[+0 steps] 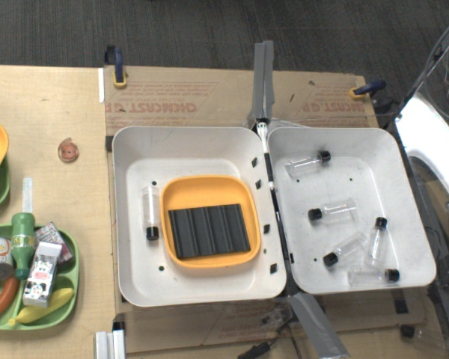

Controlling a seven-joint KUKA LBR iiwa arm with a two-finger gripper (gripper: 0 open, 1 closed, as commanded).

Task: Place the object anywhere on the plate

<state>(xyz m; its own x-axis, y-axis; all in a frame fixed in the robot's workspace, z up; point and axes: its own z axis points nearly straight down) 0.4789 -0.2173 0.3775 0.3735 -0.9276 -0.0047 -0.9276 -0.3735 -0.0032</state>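
In the left bin (127, 223), from the overhead view, an orange plate (209, 188) sits in the middle with a dark ribbed block (209, 229) on it, ready to receive something. One clear tube (150, 212) lies just beside the plate, off its rim. Five more tubes (331, 214) lie scattered in the right bin (404, 200), presumably the supply to pick from. I cannot tell how the tool stands.
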